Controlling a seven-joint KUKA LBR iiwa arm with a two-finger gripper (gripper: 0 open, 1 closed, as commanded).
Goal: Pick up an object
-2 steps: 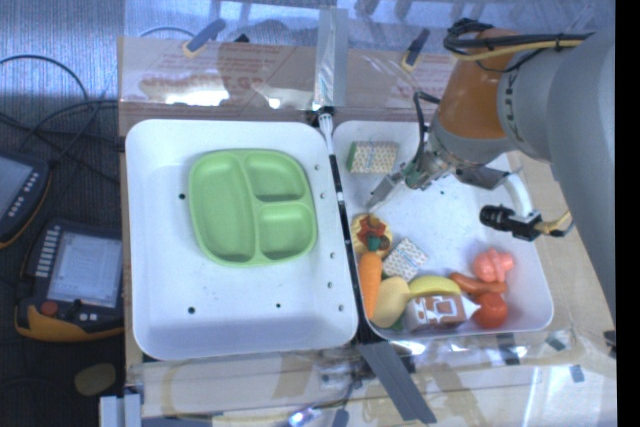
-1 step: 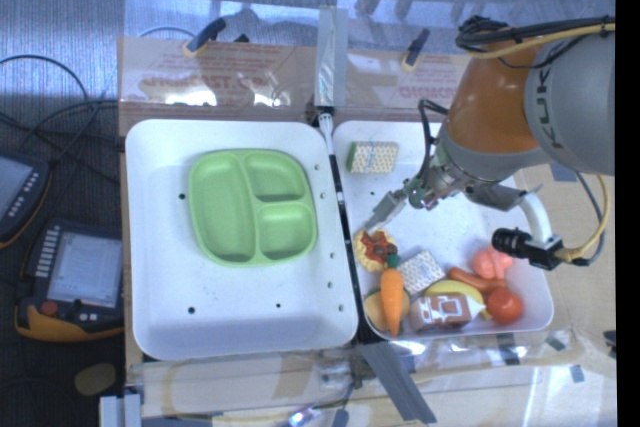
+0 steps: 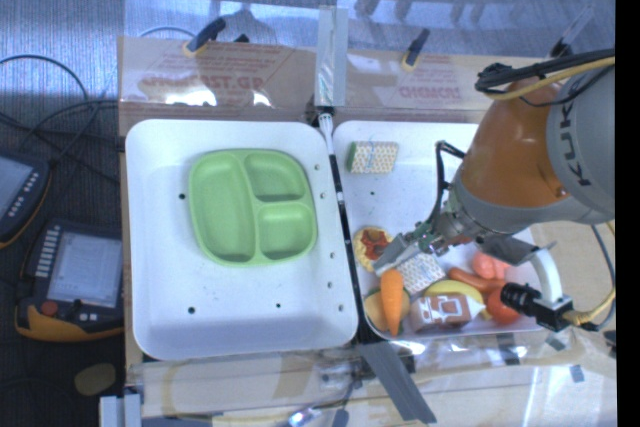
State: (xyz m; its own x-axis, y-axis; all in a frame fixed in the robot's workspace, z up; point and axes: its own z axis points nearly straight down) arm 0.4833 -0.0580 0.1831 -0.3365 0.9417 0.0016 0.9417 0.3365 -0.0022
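Observation:
My gripper (image 3: 412,255) is low in the right bin (image 3: 400,195), over the pile of toy food at its front. Directly left of it lies a pizza-slice toy (image 3: 371,242). An orange carrot (image 3: 391,299) stands just below it. A brown bottle-shaped toy (image 3: 444,311) and a yellow banana (image 3: 452,288) lie to its lower right, with orange-red pieces (image 3: 486,267) and a red piece (image 3: 502,311) beyond. A small checkered piece (image 3: 423,271) sits right under the gripper. Whether anything is held is hidden. A yellow-green patterned block (image 3: 373,157) lies alone at the bin's back.
The left bin (image 3: 160,305) holds a green divided plate (image 3: 252,205). The arm's orange band (image 3: 510,155) covers the right bin's right half. A black part (image 3: 535,305) sticks out at the front right. Cardboard and clips stand behind both bins.

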